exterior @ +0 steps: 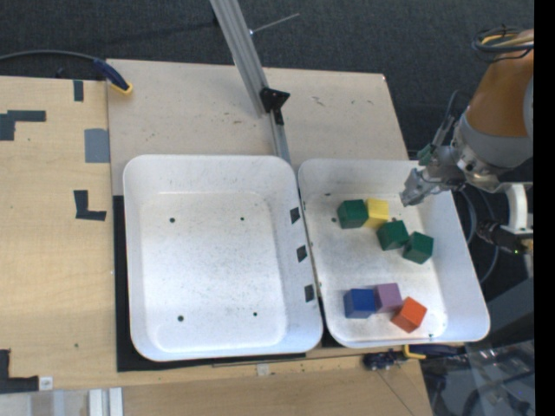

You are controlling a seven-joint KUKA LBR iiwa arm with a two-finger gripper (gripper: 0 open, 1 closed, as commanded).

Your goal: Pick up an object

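Note:
The right bin [458, 267] holds several small blocks. A green block [351, 214] touches a yellow block [378, 211] near the middle. Two more green blocks [393, 235] [419, 247] lie just below and to the right. Toward the front sit a blue block [360, 302], a purple block [388, 295] and an orange block [409, 314]. My gripper [416, 186] hangs over the bin's upper right part, up and to the right of the yellow block, with nothing seen between its fingers.
The left bin [139, 189] lies beside the right one. A slanted metal rod [247, 59] with a black clamp [274, 100] crosses the bench behind the bins. A blue and yellow cable end [113, 74] lies at the far left.

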